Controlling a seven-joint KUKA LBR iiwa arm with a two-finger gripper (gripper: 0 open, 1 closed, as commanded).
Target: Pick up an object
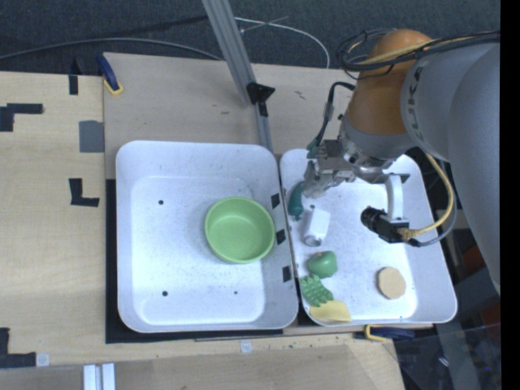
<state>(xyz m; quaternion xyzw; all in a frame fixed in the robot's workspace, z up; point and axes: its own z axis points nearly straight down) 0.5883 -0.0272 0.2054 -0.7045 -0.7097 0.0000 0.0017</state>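
Note:
My gripper hangs low over the upper left part of the right bin. Right beside its tip, against the bin's left wall, lies a teal object. A small white cylinder lies just below the gripper. Further down the left side sit a round green fruit-like piece, a green ridged piece and a yellow piece. A tan disc rests toward the bin's lower right. Nothing shows as lifted.
The left bin holds a light green bowl near its right wall. A grey pole slants down to the bins' shared top edge. The arm's black fitting and cable hang over the right bin's middle.

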